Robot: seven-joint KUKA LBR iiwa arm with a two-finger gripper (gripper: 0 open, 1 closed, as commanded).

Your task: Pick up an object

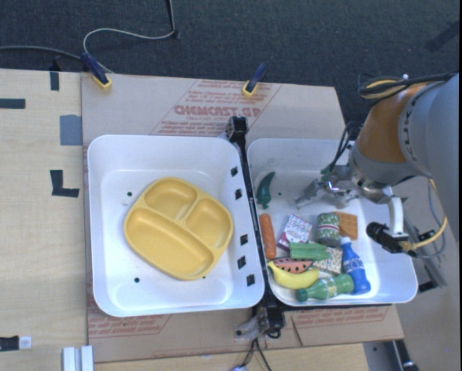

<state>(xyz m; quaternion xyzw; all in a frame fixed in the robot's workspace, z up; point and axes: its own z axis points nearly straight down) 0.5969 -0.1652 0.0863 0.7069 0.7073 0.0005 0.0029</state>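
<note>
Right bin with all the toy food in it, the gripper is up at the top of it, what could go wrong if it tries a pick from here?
The items lie packed together: the blue bottle, green bottle and banana touch or overlap, so the fingers may snag a neighbour or slip off. The gripper hovers over bare bin floor, so closing there would likely grab nothing. The green pepper and carrot hug the bin's left wall, leaving little finger room.

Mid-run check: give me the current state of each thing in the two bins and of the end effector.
yellow divided plate: flat in the left bin
end effector: low over the right bin, nothing seen between its fingers
green pepper: lying apart near the divider
carrot: lying flat
blue bottle: on its side
green bottle: on its side
banana: lying flat
</note>
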